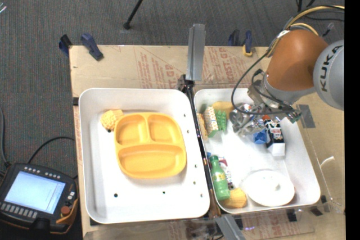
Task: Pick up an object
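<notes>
Gripper (246, 118), grip state unclear, beside green block (221, 120); blue toy (261, 136) near.

We look down from one fixed camera above bench, at slant, far enough back to take in both shallow white plastic bins (90, 121) whole, grey carpet beyond bench's far edge. Grey, orange-banded arm (295, 62) enters from view's right.

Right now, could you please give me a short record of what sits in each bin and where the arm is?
left bin: yellow divided plate; corn piece at the plate's far-left corner
right bin: green bottle, white round plate, corn cob, blue and white toys
arm: gripper low over the right bin's far side
grasp: cannot tell
</notes>
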`<state>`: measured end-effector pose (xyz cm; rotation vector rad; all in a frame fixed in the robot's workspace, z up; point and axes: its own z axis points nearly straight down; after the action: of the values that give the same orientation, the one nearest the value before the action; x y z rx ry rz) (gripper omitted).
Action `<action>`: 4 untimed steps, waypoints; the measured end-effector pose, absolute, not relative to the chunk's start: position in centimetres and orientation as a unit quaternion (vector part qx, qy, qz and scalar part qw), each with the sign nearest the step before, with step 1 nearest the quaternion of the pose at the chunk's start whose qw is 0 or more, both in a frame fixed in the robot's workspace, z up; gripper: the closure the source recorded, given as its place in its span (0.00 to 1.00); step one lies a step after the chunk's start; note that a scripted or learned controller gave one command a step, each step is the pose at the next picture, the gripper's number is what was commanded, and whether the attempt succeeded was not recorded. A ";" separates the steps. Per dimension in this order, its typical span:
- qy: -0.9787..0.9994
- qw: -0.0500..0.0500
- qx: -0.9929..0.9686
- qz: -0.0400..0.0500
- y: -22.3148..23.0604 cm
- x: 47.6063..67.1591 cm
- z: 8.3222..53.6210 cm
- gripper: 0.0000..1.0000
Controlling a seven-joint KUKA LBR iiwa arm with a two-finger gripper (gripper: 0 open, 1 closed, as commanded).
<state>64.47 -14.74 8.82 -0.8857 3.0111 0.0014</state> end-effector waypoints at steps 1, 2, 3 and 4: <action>0.970 0.001 -0.245 0.001 -19.9 60.6 8.8 0.00; 0.982 0.002 -0.189 0.002 -12.9 64.6 8.8 0.00; 0.967 0.001 -0.256 0.001 -15.4 61.7 8.8 0.00; 0.954 0.001 -0.298 0.002 -10.8 60.7 8.8 0.00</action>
<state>60.75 -10.83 8.79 -0.9372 2.9966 0.0052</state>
